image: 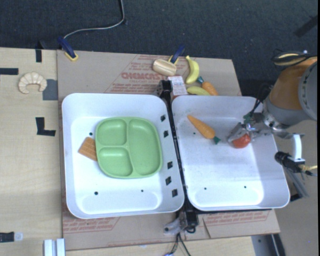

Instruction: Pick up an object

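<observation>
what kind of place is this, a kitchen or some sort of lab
Most likely a robot test bench in a lab, not a kitchen: two shallow white plastic bins side by side on cardboard, a grey robot arm with an orange band, and toy food like a small orange plastic carrot.

This is a robotics lab or test cell, not a home. The wooden tabletop (21, 159) carries black tape marks (4, 76) and a cardboard sheet (122, 73) held by blue clamps (68, 48). Two white bins (74, 185) sit side by side, with toy food (a plastic banana (192, 69), a croissant (32, 82)) scattered nearby. A cable (114, 15) trails over dark carpet (202, 15) at the far side.
</observation>
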{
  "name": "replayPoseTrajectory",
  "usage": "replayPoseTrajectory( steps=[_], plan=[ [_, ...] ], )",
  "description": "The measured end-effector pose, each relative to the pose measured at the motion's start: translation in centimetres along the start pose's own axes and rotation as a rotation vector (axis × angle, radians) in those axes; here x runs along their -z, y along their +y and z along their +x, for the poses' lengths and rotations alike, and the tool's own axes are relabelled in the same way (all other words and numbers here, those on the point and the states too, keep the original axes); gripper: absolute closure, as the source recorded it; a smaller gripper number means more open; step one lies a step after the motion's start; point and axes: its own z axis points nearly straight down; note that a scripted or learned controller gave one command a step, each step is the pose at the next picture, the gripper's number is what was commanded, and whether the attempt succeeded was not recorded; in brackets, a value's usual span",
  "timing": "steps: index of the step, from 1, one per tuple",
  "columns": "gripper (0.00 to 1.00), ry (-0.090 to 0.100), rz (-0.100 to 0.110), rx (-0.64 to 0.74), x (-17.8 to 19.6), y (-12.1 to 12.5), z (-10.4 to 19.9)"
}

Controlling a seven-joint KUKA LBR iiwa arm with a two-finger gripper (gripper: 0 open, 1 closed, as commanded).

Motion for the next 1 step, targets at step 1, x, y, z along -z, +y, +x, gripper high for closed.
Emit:
replayPoseTrajectory(
  steps=[1],
  plan=[
    [1.0,0.005,0.003,0.001,-0.88,1.02,7.33]
  ],
)
